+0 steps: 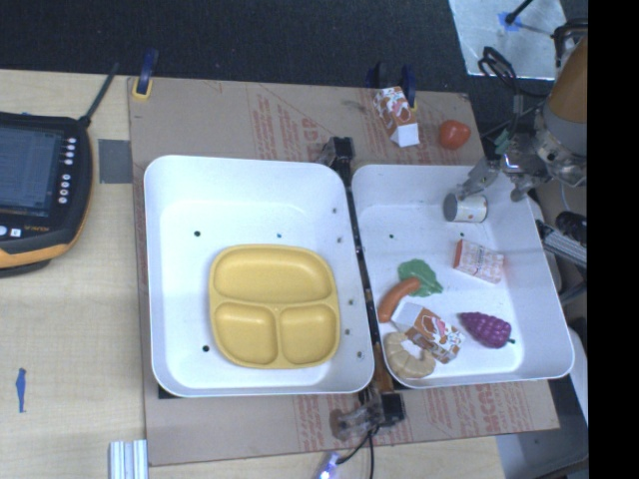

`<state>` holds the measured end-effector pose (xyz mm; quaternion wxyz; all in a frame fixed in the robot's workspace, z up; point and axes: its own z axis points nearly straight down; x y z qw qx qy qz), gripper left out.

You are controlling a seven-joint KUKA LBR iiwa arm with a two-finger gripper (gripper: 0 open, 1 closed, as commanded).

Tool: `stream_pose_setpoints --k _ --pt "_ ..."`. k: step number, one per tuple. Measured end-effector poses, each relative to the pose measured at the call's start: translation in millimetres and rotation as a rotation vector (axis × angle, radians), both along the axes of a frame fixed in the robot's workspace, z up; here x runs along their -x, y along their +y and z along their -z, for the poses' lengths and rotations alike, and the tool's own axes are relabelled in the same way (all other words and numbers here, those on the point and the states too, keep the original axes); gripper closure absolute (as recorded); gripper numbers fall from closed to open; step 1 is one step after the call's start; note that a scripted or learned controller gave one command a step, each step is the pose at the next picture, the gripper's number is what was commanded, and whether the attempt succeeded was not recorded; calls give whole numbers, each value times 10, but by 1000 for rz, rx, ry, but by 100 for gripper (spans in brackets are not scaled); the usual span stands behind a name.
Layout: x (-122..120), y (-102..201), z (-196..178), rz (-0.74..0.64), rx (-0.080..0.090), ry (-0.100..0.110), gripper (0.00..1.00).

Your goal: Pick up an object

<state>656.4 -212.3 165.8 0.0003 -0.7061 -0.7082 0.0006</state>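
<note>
My gripper [496, 186] hangs over the far right part of the right bin [544, 297], its two fingers spread apart with nothing between them. A small grey cylinder [465, 208] lies just left of and below the left finger; I cannot tell whether they touch. Further forward in this bin lie a pink packet [480, 261], a green leafy piece [419, 274], an orange sausage shape [397, 297], a printed small box [433, 331], purple grapes [485, 328] and a tan round bread piece [405, 357].
A yellow divided plate [275, 304] sits in the left bin [170, 198]. Behind the right bin, on the cardboard, stand a small carton [396, 115] and a red tomato [454, 134]. A control pendant [35, 183] rests at the far left.
</note>
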Motion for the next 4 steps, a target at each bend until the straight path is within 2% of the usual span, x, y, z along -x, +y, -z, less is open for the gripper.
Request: stream_pose_setpoints --k 1,2,3,4 --pt "5 14 728 -4 0 4 0" --pt "545 214 742 -1 0 3 0" --pt "-2 11 735 -2 0 1 0" --pt "-9 688 -152 -2 -1 -2 0"
